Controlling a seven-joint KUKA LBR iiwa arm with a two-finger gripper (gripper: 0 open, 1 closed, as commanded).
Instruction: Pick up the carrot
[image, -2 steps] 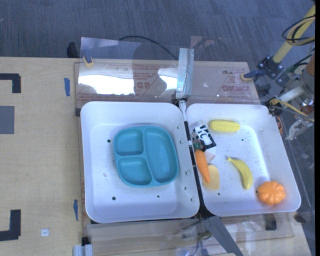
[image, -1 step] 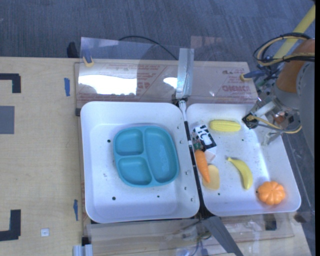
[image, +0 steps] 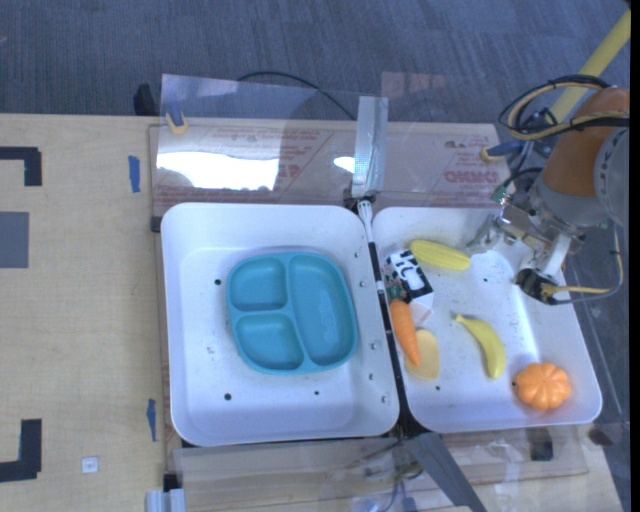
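Note:
The orange carrot lies lengthwise along the left wall of the right bin, with its green end pointing to the back. A pale yellow piece of fruit touches its right side. My gripper hangs over the back right part of that bin, well to the right of the carrot and behind it, with nothing visibly held.
In the right bin also lie a black-and-white packet just behind the carrot, a yellow corn cob, a banana and a small orange pumpkin. The left bin holds a blue divided plate.

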